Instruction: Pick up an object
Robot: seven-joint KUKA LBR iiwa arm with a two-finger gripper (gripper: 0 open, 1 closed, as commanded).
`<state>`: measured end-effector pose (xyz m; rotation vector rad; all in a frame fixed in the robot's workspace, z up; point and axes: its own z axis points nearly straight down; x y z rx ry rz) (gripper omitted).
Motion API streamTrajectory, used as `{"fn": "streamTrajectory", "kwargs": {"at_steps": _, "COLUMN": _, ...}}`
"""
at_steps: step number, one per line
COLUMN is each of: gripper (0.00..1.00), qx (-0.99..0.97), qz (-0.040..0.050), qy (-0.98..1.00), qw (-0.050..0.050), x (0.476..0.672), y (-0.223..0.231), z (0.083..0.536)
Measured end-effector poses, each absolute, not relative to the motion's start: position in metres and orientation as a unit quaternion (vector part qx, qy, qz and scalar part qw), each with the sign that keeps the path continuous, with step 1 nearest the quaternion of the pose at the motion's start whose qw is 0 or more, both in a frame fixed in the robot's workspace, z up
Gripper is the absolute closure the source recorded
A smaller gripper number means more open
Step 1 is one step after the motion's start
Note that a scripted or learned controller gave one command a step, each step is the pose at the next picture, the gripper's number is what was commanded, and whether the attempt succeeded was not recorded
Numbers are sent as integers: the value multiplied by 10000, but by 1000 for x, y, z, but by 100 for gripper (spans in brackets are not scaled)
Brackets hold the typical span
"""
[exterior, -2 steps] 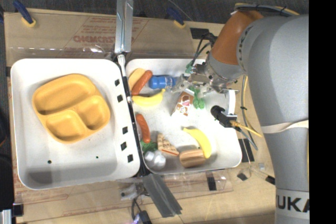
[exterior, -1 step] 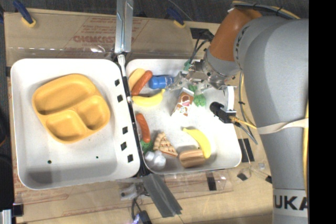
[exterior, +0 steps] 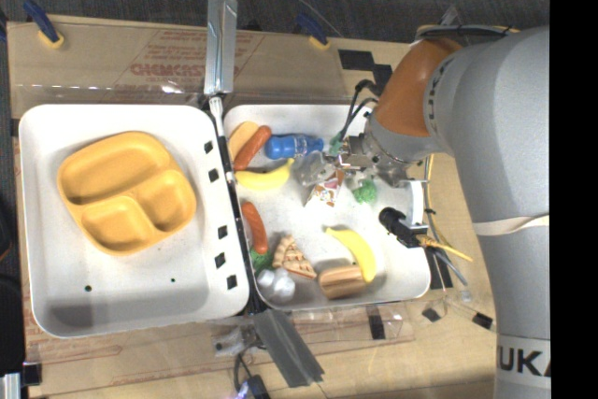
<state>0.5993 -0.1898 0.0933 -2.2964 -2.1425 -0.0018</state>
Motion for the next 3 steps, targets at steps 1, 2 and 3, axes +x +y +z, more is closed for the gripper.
{"fn": "streamTrajectory", "kwargs": {"at_steps": 1, "gripper": 100, "qx": -7299, "qz": -1, "qy": -6835, "qw": 7, "x": 600, "y": -190, "z": 103}}
{"fn": "streamTrajectory", "kwargs": {"at_steps": 2, "gripper": 100, "qx": -8634, "qz": 2, "qy": -5046, "qw": 8, "x": 634, "y": -148, "z": 167}}
{"fn": "streamTrajectory", "kwargs": {"at_steps": 3, "gripper": 100, "qx": -8586, "qz": -55, "qy": -5126, "qw": -39, "x": 655, "y": -143, "z": 127}}
